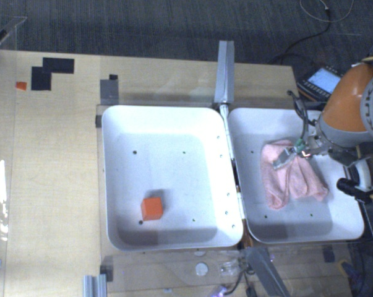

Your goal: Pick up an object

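A crumpled pink cloth (292,177) lies in the right bin (334,221), toward its middle. My gripper (291,156) reaches in from the right and sits low over the cloth's upper edge, seemingly touching the fabric. The grey arm with its orange band (352,107) hangs above the bin's right side. A small orange cube (152,208) rests in the left bin (167,129), near its front left corner, far from the gripper.
A metal divider post (224,73) stands behind the seam between the two bins. Black patches (49,72) and a small orange marker (21,86) lie on the bench at far left. A device with a lit screen (323,80) sits behind the right bin.
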